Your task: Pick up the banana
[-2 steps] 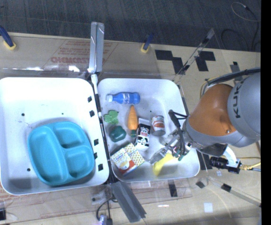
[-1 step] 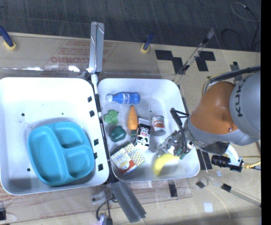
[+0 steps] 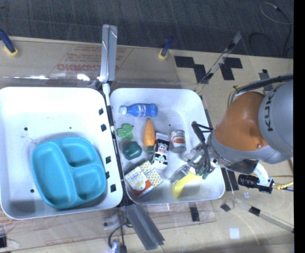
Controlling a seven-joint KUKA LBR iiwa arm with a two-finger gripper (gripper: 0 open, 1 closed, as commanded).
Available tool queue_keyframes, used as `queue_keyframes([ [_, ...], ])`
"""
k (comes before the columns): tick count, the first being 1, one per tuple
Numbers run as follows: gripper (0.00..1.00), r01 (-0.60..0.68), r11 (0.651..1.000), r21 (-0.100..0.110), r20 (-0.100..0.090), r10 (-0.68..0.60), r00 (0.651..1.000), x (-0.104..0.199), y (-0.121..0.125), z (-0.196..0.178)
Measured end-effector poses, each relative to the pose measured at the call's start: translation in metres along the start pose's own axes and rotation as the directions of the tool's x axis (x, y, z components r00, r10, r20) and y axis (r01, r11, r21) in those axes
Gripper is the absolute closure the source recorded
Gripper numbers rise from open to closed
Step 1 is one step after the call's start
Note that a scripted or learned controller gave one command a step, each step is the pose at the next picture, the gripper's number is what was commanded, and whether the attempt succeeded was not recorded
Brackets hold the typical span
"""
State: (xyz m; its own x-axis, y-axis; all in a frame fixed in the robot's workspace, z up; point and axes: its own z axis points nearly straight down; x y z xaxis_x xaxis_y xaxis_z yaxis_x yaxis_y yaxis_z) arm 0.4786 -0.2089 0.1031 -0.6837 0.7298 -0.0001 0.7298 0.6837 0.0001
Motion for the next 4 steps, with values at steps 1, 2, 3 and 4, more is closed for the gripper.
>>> queue_keyframes([
  [1, 1.00, 0.005, 1.000, 0.000, 0.001, -0.005, 1.000, 0.000, 0.001, -0.010],
  [2, 0.00, 0.005, 1.000, 0.000, 0.001, -0.005, 1.000, 0.000, 0.001, -0.010],
  [3, 0.00, 0.452, 0.892, 0.000, 0.000, -0.452, 0.892, 0.000, -0.001, 0.010],
  [4, 1.00, 0.455, 0.890, -0.001, 0.001, -0.455, 0.890, 0.000, 0.000, 0.000],
])
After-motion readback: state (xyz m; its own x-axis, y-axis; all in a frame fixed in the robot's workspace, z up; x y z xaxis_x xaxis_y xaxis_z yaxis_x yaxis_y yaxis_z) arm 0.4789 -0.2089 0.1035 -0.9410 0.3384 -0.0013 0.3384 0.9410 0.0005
